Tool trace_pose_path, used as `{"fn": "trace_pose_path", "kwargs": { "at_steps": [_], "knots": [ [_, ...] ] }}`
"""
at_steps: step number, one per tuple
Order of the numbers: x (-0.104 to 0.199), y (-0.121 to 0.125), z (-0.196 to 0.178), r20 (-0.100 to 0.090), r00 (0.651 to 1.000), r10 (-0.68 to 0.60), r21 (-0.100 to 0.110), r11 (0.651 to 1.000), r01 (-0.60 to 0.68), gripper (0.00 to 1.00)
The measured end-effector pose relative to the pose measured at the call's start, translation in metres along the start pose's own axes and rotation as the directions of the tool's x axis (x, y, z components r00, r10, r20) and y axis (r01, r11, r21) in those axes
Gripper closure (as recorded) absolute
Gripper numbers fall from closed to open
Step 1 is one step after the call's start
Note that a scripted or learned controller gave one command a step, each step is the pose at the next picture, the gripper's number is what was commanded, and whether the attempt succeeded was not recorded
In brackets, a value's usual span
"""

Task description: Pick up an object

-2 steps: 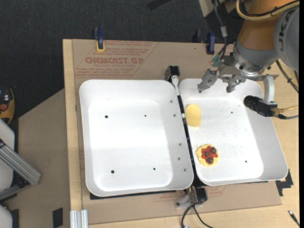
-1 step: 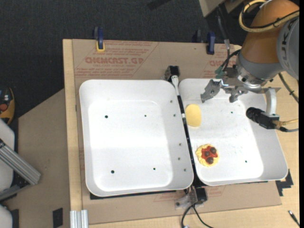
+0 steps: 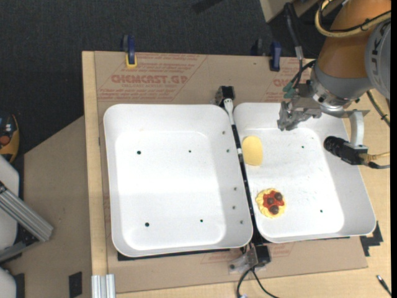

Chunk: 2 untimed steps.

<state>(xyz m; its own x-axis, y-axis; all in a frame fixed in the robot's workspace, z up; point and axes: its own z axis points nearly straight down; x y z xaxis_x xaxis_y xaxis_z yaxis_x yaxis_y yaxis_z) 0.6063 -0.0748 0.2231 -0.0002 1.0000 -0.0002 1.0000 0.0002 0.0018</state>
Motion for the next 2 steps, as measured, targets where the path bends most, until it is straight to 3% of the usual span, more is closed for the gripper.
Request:
{"fn": "trace_pose_path", "kwargs": {
  "at_steps": [1, 2],
  "knots": [
    [0.034, 0.041, -0.136, 0.001, 1.000, -0.006, -0.019, 1.000, 0.006, 1.00],
    [0.124, 0.060, -0.074, -0.004, 1.000, -0.009, 0.008, 1.000, 0.009, 1.00]
  ]
}}
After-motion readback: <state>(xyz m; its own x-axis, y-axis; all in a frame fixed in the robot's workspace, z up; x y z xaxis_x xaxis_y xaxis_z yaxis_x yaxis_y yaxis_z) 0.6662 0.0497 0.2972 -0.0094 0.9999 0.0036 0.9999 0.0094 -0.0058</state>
